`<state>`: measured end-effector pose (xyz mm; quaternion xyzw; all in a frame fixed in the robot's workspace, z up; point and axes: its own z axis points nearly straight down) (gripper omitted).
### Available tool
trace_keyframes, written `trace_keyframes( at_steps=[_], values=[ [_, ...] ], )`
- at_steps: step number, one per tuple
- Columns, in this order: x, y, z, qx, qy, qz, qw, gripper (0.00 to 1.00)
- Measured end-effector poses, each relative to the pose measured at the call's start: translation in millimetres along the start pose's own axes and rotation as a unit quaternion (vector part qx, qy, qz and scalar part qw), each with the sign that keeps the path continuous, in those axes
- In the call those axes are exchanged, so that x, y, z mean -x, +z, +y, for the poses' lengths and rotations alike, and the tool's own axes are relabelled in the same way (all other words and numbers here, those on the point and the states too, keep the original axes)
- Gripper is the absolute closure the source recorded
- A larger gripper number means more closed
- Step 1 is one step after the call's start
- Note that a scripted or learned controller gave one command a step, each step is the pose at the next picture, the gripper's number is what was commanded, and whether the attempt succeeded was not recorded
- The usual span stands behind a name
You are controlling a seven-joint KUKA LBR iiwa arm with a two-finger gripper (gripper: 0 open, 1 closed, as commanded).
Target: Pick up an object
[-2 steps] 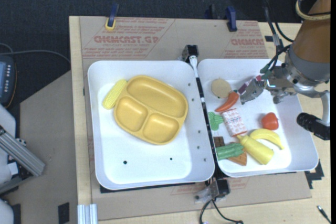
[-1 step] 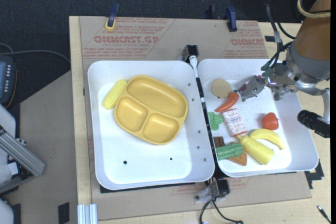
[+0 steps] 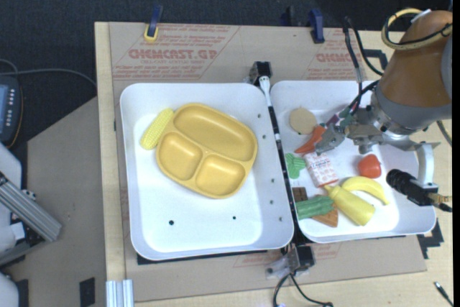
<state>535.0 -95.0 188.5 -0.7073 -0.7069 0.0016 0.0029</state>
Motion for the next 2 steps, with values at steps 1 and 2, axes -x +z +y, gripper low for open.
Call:
trace_keyframes(
  at_steps=[1, 2],
  values=[
    [-2, 43, -2, 0.000, 0.000, 0.000, 1.0000, 0.00],
    [6, 99, 2, 0.000, 0.000, 0.000, 1.0000, 0.00]
  ],
)
